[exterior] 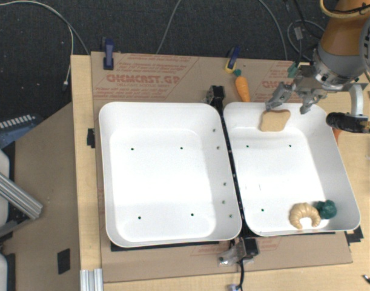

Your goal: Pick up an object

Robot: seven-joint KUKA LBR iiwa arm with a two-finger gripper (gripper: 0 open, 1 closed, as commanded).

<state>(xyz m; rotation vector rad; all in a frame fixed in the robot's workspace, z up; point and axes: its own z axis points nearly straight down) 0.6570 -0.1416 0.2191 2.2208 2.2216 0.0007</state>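
The worktop (pixel 88 162) is carrying two shallow white bins side by side, and the left bin (pixel 163 174) is sitting with nothing to pick from. The right bin (pixel 290 174) is holding the candidates. The grey arm with its orange band (pixel 345 26) is reaching in from the right, and its pincer (pixel 292 103) is hanging over the far rim of the right bin with both fingers spread apart, gripping nothing. A tan bread-like piece (pixel 274 121) is lying just below and slightly left of the fingertips, resting against the far wall of the bin; whether the fingers are touching it I cannot tell. In the near right corner a croissant (pixel 305 215) is lying with a small dark-green object (pixel 326 209) touching its right side. A small orange carrot (pixel 241 88) is lying outside the bins on the cardboard. As I judge it, the pick is hardly beginning: the approach is looking close to done, while closing on the bread piece and lifting it are both remaining
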